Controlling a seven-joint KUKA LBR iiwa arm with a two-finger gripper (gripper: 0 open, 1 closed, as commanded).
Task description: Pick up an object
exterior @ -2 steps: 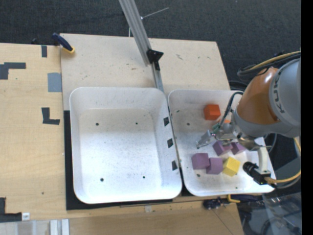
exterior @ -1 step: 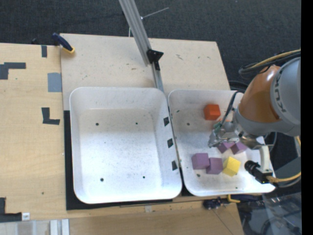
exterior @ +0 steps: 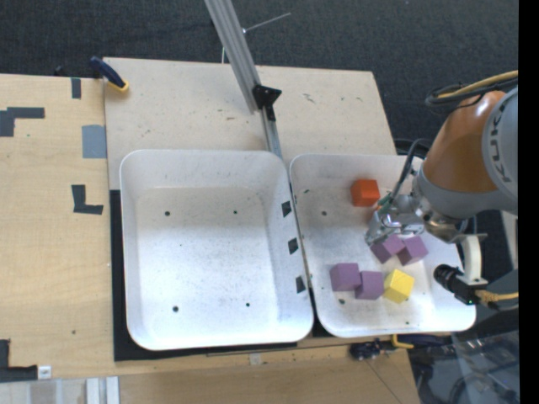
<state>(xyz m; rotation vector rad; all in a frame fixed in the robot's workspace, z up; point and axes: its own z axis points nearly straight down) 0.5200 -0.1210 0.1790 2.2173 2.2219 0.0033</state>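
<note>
the arm (exterior: 472,154) reaches in from the right and ends low over the right bin (exterior: 324,171), with the fingers (exterior: 389,232) down among the blocks near that bin's middle. whether the fingers are spread or pressed together cannot be told, since the metal tips blur into the block just under them, and nothing can be seen pinched between them. directly below the fingers, touching or nearly touching their tips, sit two purple blocks (exterior: 401,248) pressed side by side, the one nearer the fingers tilted. above the fingers and slightly to their left lies an orange block (exterior: 365,193), near but apart from them. below the fingers and to their left rest two more purple blocks (exterior: 357,279), set against each other. a yellow block (exterior: 399,285) lies straight below the fingers, just beside that lower purple pair on its right. every block lies on the floor of the right bin. well to the left of the fingers is the left bin (exterior: 135,175), its wall touching the right bin's wall. both bins rest on the pale wooden worktop (exterior: 177,99), and a grey metal bar (exterior: 232,36) slants across the worktop, up and to the left of the fingers.
</note>
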